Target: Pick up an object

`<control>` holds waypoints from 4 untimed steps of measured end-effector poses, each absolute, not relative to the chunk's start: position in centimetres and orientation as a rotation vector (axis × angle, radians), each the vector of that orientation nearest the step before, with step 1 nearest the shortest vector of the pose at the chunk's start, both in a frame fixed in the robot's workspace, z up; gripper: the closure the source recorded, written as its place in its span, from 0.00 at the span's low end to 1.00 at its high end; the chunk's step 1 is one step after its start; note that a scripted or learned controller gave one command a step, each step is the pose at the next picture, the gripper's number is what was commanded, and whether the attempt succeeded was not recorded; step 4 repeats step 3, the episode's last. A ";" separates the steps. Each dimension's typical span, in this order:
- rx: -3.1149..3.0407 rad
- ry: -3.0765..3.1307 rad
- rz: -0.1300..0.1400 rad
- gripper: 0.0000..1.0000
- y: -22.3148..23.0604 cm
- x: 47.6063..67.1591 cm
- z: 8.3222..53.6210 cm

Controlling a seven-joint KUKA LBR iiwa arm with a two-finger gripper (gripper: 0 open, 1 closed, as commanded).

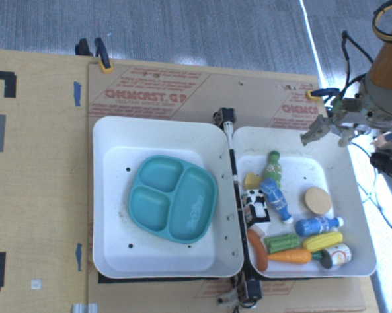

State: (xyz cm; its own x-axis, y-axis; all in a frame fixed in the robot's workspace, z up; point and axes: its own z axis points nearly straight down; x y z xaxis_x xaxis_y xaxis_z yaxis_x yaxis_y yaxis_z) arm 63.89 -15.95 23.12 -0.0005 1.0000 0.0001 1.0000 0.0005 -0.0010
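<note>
the arm comes in from the right, its orange band above the wrist near the top right corner, and the gripper (330, 133) hangs over the far right corner of the right bin (365, 252). two grey fingers (314, 134) splay outward with a clear gap between them, so the claw stands wide, and nothing sits between them.

taking the right bin as the landmark: all the pickable things lie inside it, well apart from the gripper and toward its middle and near side. a green bottle with a yellow cap end (272, 166) stands near the middle of the far half. just below it lies a blue bottle (275, 199), tilted, and beside that, against the bin's left wall, a yellow block (252, 180) and a black-and-white cow-patterned toy (256, 206). a tan round disc (318, 201) rests toward the bin's right side. near it a second blue bottle with a white cap (317, 225) lies on its side. along the near side sit a green vegetable (283, 242), a corn cob (324, 241), a carrot (289, 256), a red-orange sausage-like piece (258, 249) by the left wall, and a small can (335, 256) at the near right corner.

to the left of the right bin, the left bin (108, 180) holds a teal divided plate (173, 199) with three compartments.
</note>
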 end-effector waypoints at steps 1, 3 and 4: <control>-2.031 -2.403 -0.004 0.00 -9.8 61.5 8.7; -1.959 -2.458 -0.002 1.00 -6.5 58.0 18.5; -1.959 -2.458 -0.002 1.00 -6.5 58.0 18.5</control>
